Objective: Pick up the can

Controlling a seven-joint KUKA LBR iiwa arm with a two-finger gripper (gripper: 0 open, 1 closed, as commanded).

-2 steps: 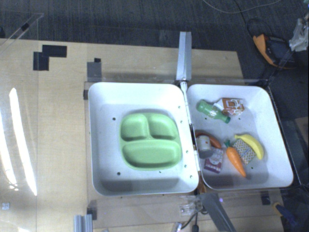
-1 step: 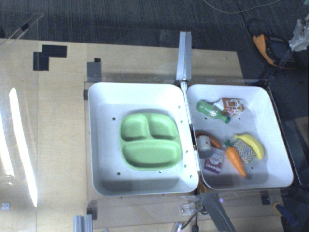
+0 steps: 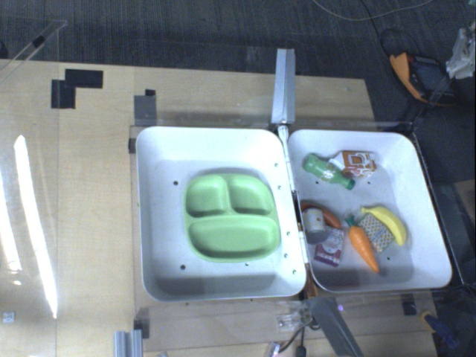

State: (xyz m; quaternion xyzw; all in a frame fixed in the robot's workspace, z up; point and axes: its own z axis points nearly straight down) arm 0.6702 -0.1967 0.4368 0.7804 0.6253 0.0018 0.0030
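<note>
Starting at the left, the pale wooden worktop (image 3: 82, 222) lies bare, with black tape marks near its far corner. Next comes the left bin (image 3: 156, 199), and in it a green divided plate (image 3: 232, 216) sits flat, near the middle. At the bottom edge, just below the seam where the two bins meet, the tool (image 3: 297, 322) hangs over the worktop outside both bins, small and blurred; I cannot tell whether it is released or clenched, and nothing shows in its grip. Now the right bin (image 3: 424, 192): the can (image 3: 315, 224), grey, sits hard against the bin's left wall about halfway down, up the picture from the tool and a little to its right, apart from it with the bin's near rim between them. A purple packet (image 3: 329, 248) touches the can's near side. Farther back lies a green bottle (image 3: 327, 171) on its side with a small carton (image 3: 358, 162) beside it. Then a carrot (image 3: 363, 248), and a banana (image 3: 388, 222) farthest right.
</note>
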